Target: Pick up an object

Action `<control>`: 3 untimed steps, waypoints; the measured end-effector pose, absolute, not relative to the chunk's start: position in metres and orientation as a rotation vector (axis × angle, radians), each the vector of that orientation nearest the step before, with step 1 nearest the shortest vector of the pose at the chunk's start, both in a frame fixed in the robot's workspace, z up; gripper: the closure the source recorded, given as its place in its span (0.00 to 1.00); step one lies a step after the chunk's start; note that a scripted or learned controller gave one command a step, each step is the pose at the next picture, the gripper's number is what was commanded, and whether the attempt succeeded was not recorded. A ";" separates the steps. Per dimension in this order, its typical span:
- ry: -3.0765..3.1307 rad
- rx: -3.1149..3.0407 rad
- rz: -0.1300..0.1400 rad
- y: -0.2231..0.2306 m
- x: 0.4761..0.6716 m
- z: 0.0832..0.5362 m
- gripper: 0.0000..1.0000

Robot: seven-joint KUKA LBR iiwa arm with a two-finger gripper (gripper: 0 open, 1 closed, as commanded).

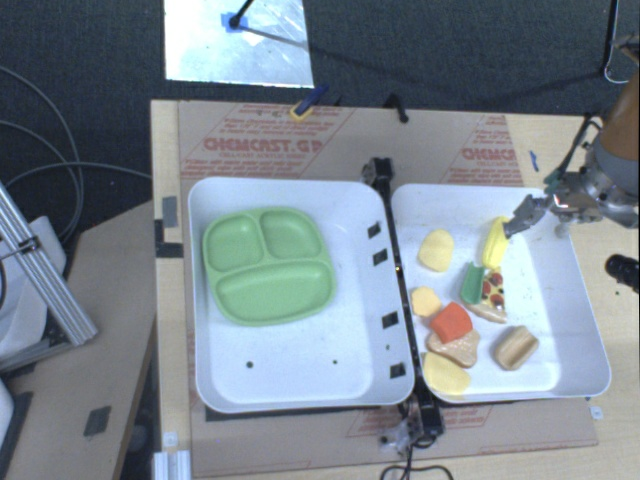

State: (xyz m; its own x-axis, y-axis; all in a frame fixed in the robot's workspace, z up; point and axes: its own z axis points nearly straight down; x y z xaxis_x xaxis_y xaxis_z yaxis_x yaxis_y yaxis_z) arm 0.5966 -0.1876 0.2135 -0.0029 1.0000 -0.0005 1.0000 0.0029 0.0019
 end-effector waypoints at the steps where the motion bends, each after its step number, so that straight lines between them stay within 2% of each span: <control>1: 2.230 2.212 0.003 -0.138 0.592 0.079 0.00; 2: 2.223 2.222 0.000 -0.127 0.560 0.084 0.00; 3: 2.220 2.219 0.004 -0.128 0.562 0.095 1.00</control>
